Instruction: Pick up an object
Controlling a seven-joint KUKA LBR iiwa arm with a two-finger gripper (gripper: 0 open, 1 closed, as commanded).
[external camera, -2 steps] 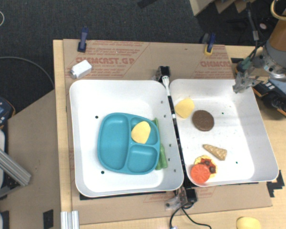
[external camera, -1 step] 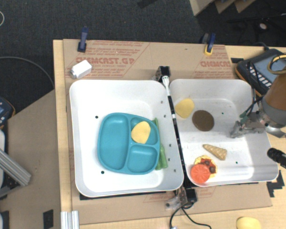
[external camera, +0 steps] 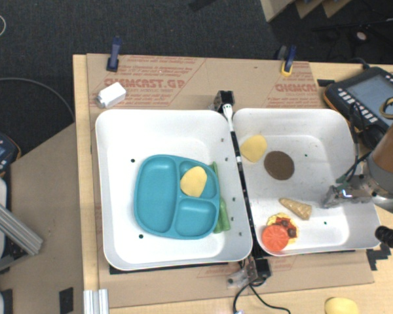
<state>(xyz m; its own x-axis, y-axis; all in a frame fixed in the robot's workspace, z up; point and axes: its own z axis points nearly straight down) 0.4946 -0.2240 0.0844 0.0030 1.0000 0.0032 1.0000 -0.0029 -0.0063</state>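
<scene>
In the camera view, the arm comes in from the right and its gripper (external camera: 333, 196) is low over the right bin (external camera: 327, 126), near the bin's right wall. The metal tip is small and partly blurred, so I cannot tell its state. Nothing is visibly between the fingers.

The right bin has four possible things to take: a yellow round piece (external camera: 253, 148) close to the divider, a brown disc (external camera: 279, 165) in the middle, a tan wedge (external camera: 296, 207) just left of the gripper, and a red-orange piece (external camera: 276, 234) by the front rim. The left bin (external camera: 118, 136) holds a blue divided tray (external camera: 158, 198) with a yellow food piece (external camera: 194, 182) on it.

The wedge is nearest, so I judge it the natural target. To do it well, the gripper should centre over the wedge, close across its narrow side, and stay clear of the red-orange piece, which lies very near.
</scene>
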